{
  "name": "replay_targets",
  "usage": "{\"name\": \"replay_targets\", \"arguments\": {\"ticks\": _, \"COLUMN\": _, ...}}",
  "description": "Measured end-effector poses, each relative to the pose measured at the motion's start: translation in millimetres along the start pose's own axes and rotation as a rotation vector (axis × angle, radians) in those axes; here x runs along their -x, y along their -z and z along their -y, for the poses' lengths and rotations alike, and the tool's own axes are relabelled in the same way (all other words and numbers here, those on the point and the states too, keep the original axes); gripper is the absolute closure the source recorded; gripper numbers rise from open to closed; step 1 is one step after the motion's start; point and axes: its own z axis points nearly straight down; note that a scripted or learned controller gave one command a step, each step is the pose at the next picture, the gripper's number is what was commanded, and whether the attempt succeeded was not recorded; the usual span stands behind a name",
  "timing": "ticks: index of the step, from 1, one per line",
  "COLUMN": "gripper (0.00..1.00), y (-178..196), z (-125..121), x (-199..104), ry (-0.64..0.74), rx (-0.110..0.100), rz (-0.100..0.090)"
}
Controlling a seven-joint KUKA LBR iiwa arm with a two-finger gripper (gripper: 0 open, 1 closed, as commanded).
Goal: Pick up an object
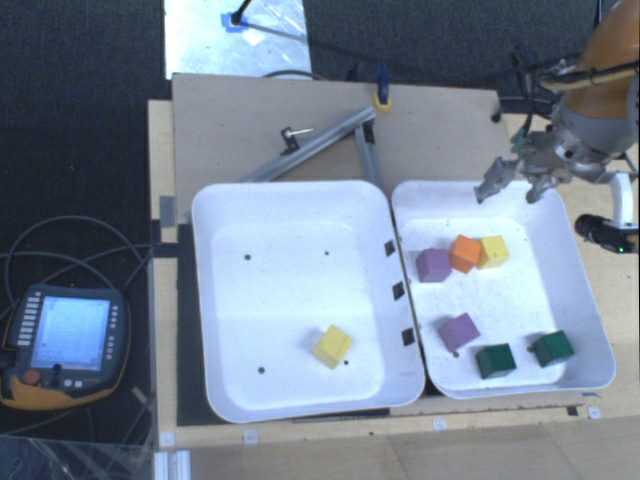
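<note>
Orange cube sits nearest the spread, unladen end effector, which should descend centred, avoiding its touching neighbours.

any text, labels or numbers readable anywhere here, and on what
No text can be read anywhere in this view.
Teach pendant left of the bench: its lit screen and button rows are too small and blurred to read.
Blue mark on the shiny sheet above the bench: a patch of colour, no legible writing.
Blocks such as the orange block and the two white bins: plain surfaces, no labels visible.
</note>
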Motion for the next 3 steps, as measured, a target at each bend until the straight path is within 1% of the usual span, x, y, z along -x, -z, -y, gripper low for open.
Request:
{"name": "replay_targets", "arguments": {"ticks": 1, "gripper": 0.0, "y": 0.1, "z": 0.0, "x": 0.1, "ry": 0.0, "rx": 0.0, "rz": 0.001}}
{"name": "replay_targets", "arguments": {"ticks": 2, "gripper": 0.0, "y": -58.3, "z": 1.2, "x": 8.4, "ry": -0.004, "rx": -0.005, "rz": 0.0}}
{"name": "replay_targets", "arguments": {"ticks": 3, "gripper": 0.0, "y": -100.1, "z": 4.4, "x": 7.3, "ry": -0.003, "rx": -0.004, "rz": 0.0}}
